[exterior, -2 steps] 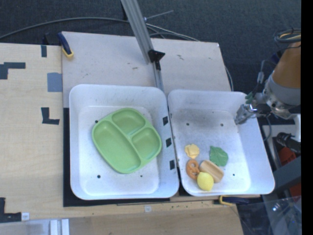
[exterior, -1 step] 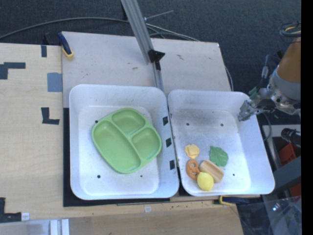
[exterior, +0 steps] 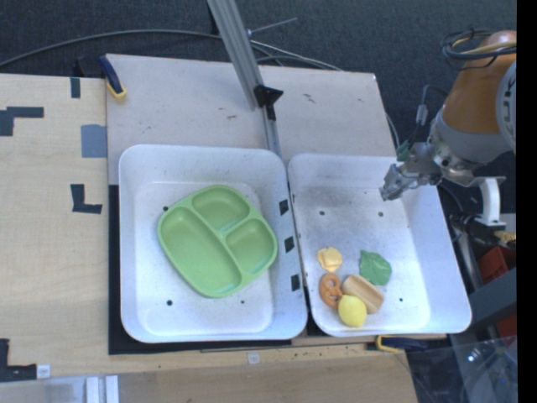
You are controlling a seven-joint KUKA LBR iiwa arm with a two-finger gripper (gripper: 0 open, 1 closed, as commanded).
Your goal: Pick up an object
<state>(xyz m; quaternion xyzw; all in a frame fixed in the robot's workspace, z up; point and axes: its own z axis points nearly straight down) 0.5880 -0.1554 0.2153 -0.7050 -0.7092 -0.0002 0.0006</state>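
Note:
Toy food lies clustered in the front part of the right bin: a green leafy piece, a hot dog bun, a yellow lemon, an orange pretzel and a small yellow piece. My gripper hangs over the bin's back right area, well behind the food and apart from it. Nothing shows between its fingers.
The left bin holds a green divided plate. A slanted metal pole rises behind the bins. Cables run across the dark floor at the back. A clamp sits at the bench's back left.

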